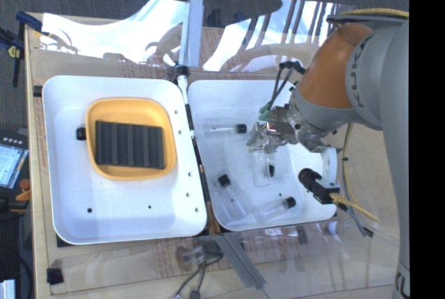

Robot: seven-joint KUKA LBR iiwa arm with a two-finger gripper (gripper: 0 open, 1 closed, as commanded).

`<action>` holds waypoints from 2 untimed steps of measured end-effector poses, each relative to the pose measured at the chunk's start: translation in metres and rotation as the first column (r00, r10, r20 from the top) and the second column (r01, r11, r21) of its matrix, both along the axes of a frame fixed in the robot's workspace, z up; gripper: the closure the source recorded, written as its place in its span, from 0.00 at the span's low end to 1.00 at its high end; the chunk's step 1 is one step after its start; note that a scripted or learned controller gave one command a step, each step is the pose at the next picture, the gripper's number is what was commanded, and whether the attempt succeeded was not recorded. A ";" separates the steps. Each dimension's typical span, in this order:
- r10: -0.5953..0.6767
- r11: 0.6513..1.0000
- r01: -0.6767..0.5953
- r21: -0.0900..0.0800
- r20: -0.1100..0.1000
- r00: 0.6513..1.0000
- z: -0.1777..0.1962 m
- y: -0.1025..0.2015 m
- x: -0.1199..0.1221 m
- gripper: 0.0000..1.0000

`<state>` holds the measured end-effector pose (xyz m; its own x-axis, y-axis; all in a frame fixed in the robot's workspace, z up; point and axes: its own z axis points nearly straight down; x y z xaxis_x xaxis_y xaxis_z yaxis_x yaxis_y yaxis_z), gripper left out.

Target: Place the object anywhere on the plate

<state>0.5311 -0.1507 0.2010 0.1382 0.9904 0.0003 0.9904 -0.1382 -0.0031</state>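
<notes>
Task object looks like one of the clear vials with black caps in the right bin [208, 99]. Closest one, a vial [262, 169], lies directly below the jaws [264, 140], upright-ish in frame, cap near its lower right; it's transparent and glare-washed, so outline is a guess. Can't tell if it's touching the jaws or just under them. Jaw state: cannot tell, tips blur into the wrist hardware.

Other vials: one [224, 128] lying left of the jaws, cap pointing right; one [274, 206] near the bin's front edge. Loose black cap [223, 180] at lower left of that bin.

Plate [131, 138]: yellow, with a dark ribbed insert, sits in the left bin [62, 207], well apart from the jaws. Arm [354, 68] comes in from the right over the surface [104, 270].
</notes>
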 end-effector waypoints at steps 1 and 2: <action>0.229 0.973 -0.229 0.000 0.002 0.973 0.034 0.041 0.062 1.00; 0.370 0.929 -0.370 0.000 0.002 0.929 0.029 0.055 0.108 1.00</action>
<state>0.6393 -0.0957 0.2304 -0.2384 0.9712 0.0002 0.9712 0.2384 -0.0015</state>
